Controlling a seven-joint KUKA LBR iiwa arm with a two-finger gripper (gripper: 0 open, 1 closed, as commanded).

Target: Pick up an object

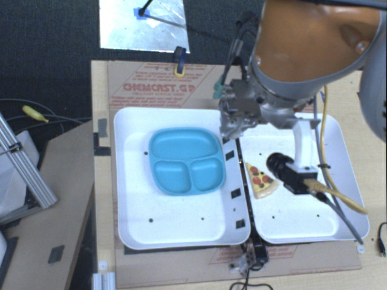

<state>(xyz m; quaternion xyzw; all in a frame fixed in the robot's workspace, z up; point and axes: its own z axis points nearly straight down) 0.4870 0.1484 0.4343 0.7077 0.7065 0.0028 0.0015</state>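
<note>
A blue divided plate lies in the middle of the left bin. A toy pizza slice with red dots rests in the right bin, close to the divider between the bins. My gripper hangs over the back end of that divider, just beyond the plate's far right corner and well behind the pizza slice. Nothing is visible in its grasp. The arm's bulk hides the back of the right bin.
Both bins sit on printed cardboard. A shiny sheet lies behind them, and a small blue and yellow clip stands at the cardboard's back edge. An aluminium frame is at the left.
</note>
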